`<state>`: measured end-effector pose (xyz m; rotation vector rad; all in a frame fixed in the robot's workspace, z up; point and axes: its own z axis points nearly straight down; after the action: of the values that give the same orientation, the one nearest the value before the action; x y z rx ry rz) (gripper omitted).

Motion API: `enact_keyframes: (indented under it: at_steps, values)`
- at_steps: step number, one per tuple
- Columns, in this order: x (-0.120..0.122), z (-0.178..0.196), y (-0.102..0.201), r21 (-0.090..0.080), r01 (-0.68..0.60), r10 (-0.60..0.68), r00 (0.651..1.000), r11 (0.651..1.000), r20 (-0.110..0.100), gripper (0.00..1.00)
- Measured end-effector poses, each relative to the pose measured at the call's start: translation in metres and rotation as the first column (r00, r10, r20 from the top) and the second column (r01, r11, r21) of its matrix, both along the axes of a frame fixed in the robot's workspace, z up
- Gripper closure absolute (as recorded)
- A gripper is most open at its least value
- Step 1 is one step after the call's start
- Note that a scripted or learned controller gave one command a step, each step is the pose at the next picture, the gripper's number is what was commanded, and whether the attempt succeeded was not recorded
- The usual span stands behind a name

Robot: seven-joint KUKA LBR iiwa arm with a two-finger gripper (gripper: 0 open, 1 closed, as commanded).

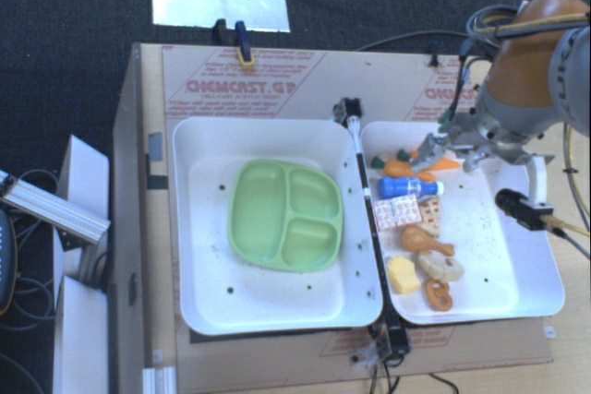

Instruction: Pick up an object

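camera view, from above and at a slant, shows the grey arm with its orange band (540, 46) reaching in from the right over the far end of the right shallow white plastic bin (531, 286). its two-finger gripper (436, 148) hangs low over the bin's far left corner, just above an orange toy carrot with a green top (400, 167) and an orange strip-shaped piece (441, 165) beside it. how far the fingers are open cannot be told from this angle, and nothing can be seen caught between them; whether they touch the carrot is also unclear.

the toys lie in a loose line along the left side of that bin. just nearer than the carrot is a blue bottle with a white cap (406, 188), lying on its side. below it sits a white packet with red print (397, 212), then a tan toy chicken drumstick (425, 241), a pale yellow cheese-like block (402, 274), a beige round slice (441, 267) and a brown pretzel (438, 294) nearest the camera.

the left white plastic bin (199, 281) holds a light green divided plate (284, 214) lying flat near its middle. both bins rest side by side, touching, on the cardboard-covered counter (277, 78).
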<state>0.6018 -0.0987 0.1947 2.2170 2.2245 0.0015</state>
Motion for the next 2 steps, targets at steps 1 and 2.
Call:
enact_keyframes:
  at_steps: [1, 2]
  values:
    - [-0.041, -0.08, -0.02, 0.0, 0.002, -0.002, 1.0, 1.0, -0.002, 0.0]
    - [0.024, -0.111, -0.009, 0.0, 0.0, 0.0, 1.0, 1.0, 0.0, 0.0]
